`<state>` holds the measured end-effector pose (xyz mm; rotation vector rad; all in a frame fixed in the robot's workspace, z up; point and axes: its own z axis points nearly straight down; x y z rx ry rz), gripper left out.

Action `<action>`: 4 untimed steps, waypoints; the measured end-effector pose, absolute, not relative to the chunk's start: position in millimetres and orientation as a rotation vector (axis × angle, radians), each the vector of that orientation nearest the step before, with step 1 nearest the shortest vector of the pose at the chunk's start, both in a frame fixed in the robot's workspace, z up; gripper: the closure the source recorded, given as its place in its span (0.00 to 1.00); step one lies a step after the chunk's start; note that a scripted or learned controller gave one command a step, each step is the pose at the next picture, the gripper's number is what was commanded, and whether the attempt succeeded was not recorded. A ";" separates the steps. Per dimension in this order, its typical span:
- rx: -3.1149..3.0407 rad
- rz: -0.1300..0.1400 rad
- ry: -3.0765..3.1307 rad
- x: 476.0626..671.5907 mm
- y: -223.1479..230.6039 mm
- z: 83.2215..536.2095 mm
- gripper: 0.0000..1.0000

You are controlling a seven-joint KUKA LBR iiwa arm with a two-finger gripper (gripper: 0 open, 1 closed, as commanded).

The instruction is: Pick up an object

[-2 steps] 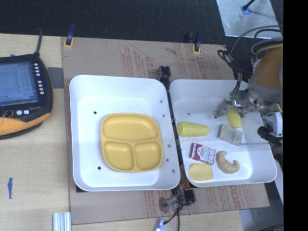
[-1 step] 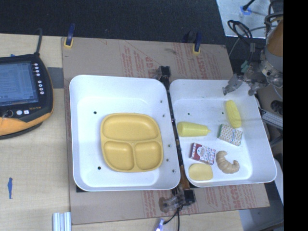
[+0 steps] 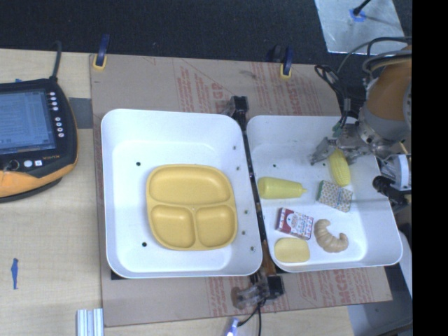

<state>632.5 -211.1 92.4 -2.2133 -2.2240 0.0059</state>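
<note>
The arm (image 3: 386,93) is reaching in from the right over the right bin (image 3: 378,257), and its gripper (image 3: 339,158) is hanging at the far end of that bin, directly over the ear of corn (image 3: 339,168). The metal fingers (image 3: 320,152) are standing spread to either side of the corn's upper end, so the jaws are released and gripping nothing.

The corn is lying on the bin floor, slightly tilted, just beside the speckled sponge (image 3: 335,196). It is judged the likeliest target. To do this step well, the gripper is needing to straddle the corn across its narrow width, settle low enough to catch the body and not the tip, and close without nudging the sponge.

Other candidates are lying nearer the front: a yellow squeeze bottle (image 3: 281,187), a small red carton (image 3: 294,223), a croissant (image 3: 332,236) and a pale yellow round piece (image 3: 292,250). The left bin (image 3: 119,187) is holding a yellow divided tray (image 3: 191,206).

The right-hand finger is partly masked by the wrist and cables, and the height of the fingertips above the corn is hard to judge from this slanted view.
</note>
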 end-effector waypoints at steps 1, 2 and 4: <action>-2.218 0.000 -2.227 657.0 -212.3 211.1 0.00; -2.213 0.007 -2.223 611.9 -211.3 90.3 0.00; -2.211 0.005 -2.228 595.4 -133.2 100.5 1.00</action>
